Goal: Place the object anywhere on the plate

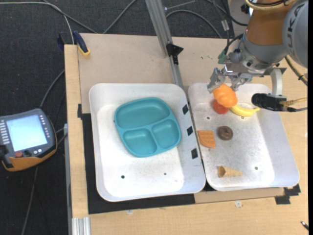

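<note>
The teal plate (145,126), with three compartments, lies in the left white bin (112,180). My gripper (227,83) hangs over the far part of the right bin (274,165). Its fingers close around the top of an orange round toy fruit (225,96). The fruit overlaps a red piece (220,108) and a yellow banana (244,111) beneath it, so it appears raised above them. The gripper is well right of the plate, across the divide between the bins.
In the right bin lie a brown donut (225,132), an orange waffle piece (207,139) and a cone (229,171). A metal pole (164,31) slants up from between the bins. A teach pendant (24,138) sits off the bench at left.
</note>
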You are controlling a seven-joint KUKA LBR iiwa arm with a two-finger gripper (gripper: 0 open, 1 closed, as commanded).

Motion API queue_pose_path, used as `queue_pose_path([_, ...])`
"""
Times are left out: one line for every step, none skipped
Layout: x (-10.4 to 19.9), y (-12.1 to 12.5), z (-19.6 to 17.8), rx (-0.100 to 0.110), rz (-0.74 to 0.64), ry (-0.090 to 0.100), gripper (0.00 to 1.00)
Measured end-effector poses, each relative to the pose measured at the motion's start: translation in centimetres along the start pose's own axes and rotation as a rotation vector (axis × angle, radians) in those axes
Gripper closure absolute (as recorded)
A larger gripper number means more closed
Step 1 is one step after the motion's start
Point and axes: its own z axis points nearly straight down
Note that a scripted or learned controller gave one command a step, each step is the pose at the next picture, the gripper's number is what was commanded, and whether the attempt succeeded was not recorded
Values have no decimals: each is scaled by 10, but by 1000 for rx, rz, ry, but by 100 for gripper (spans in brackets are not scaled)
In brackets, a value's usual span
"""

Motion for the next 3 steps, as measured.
queue_pose_path([55,-16,21,3,0,-1,100])
queue_pose_path([116,-23,35,2,0,-1,100])
queue_pose_path([168,-43,45,3,1,-2,100])
